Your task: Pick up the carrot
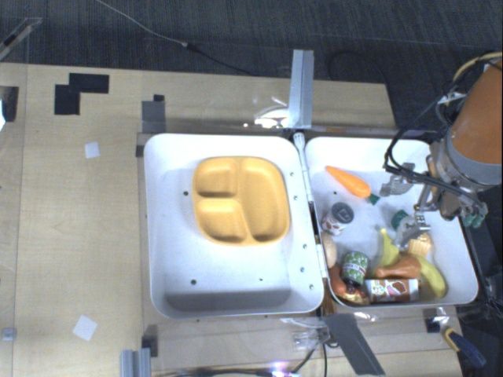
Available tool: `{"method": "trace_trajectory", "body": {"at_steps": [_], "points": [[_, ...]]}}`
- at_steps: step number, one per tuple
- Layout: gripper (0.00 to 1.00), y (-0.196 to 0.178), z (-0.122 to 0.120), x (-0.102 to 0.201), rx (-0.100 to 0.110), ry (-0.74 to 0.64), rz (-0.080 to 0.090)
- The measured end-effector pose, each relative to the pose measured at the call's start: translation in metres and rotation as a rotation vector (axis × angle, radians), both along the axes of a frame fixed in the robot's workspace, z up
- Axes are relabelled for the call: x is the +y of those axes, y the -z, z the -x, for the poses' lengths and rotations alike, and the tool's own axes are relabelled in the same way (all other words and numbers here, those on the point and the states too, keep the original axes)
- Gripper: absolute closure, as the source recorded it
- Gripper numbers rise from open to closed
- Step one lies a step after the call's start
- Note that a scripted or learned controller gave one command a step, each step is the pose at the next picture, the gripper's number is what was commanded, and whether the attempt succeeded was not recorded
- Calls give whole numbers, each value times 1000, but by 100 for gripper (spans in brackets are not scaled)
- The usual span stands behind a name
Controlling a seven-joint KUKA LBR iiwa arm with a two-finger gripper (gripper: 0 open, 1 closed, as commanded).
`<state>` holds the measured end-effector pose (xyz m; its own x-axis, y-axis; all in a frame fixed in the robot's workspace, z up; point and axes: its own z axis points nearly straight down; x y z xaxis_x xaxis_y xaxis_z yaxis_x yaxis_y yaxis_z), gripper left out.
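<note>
Camera view: carrot [349, 181] lies alone at far-left of right bin [464, 258], tip toward far left. Tool [420, 210] hovers just right of it; open/shut state can't be told. Best approach: shift left, descend across carrot's middle w/ fingers spanning its width.

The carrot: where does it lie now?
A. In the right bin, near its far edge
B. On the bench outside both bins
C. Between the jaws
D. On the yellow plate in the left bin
A. The carrot lies on the white floor of the right bin near its far edge, apart from the yellow plate in the left bin.
</note>
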<state>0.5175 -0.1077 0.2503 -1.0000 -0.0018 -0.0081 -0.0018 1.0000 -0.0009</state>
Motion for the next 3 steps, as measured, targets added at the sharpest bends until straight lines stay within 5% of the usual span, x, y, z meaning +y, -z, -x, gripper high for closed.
{"method": "trace_trajectory", "body": {"at_steps": [1, 2, 3], "points": [[0, 104, -58, 8, 4, -191, -1], [0, 161, -97, 5, -9, -232, 3], [100, 147, -100, 7, -17, -237, 4]]}}
